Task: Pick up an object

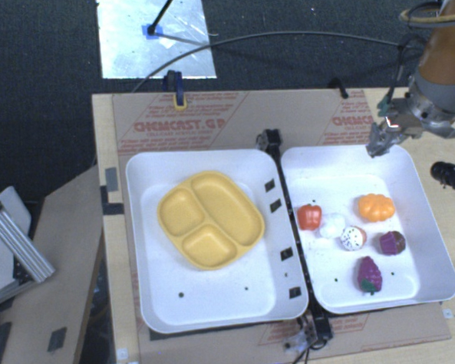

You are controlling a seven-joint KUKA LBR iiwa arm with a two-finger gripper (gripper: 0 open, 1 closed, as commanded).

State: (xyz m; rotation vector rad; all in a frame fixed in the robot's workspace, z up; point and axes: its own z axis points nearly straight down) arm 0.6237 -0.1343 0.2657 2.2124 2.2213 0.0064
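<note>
Up at the far right corner of the right white bin (425, 204) — the grey metal gripper (380, 143), nothing seen between its tips; open or shut, cannot tell. Inside that bin — a small red pepper toy (309, 216), an orange pumpkin toy (376, 207), a white speckled ball (352, 238), a dark purple lump (392, 243), a purple grape bunch (368, 273). Inside the left white bin (154, 297) — a yellow plastic plate with three sections (210, 218).

Arm (437, 87) over rt bin's (421, 204) far corner; toy food inside, yellow tray (210, 217) in left.
</note>
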